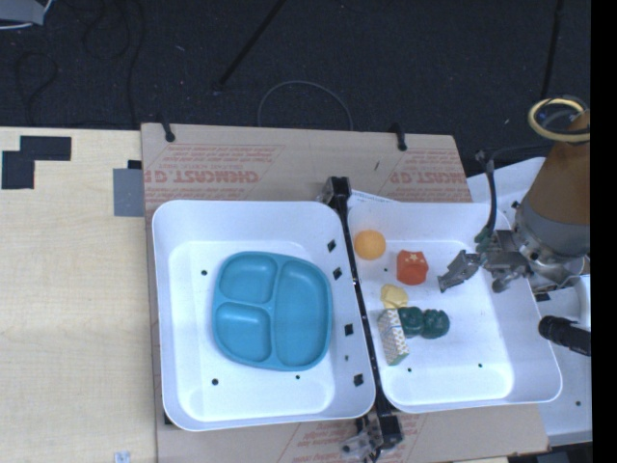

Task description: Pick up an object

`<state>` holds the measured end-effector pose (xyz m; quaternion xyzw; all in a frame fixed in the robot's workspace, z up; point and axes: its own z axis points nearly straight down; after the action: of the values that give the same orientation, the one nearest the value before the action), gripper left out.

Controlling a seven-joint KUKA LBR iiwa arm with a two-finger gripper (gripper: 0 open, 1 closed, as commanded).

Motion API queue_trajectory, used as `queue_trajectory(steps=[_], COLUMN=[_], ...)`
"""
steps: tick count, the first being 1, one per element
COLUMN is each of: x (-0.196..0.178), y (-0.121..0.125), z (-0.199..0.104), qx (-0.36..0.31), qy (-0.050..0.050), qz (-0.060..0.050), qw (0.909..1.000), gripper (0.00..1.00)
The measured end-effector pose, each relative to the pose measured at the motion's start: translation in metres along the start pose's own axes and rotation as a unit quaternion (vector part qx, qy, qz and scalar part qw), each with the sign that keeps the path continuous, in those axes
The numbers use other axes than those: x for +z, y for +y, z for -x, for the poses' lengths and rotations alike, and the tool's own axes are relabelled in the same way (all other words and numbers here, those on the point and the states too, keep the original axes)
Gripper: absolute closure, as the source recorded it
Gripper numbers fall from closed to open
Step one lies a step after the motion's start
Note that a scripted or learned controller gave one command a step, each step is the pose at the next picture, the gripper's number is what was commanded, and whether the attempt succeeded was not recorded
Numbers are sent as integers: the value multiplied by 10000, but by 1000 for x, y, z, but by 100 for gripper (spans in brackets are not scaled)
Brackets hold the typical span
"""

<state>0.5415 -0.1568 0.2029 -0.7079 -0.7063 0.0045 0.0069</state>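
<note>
Gripper poised over right bin, nothing held.

Gripper (461, 273) fingers spread, empty; red block (412, 266) just to its left, orange ball (369, 245) beyond, green toy (425, 322) below-left. Risks: ball rolls off a fingertip (round, smooth), or a finger catches the crowded yellow piece (392, 296).
</note>
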Motion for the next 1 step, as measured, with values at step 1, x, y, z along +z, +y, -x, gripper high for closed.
queue_trajectory(steps=[1], x=[-7], y=[3], z=[0], qx=[-11], qy=[-10], qz=[63], qw=[10000], gripper=[0])
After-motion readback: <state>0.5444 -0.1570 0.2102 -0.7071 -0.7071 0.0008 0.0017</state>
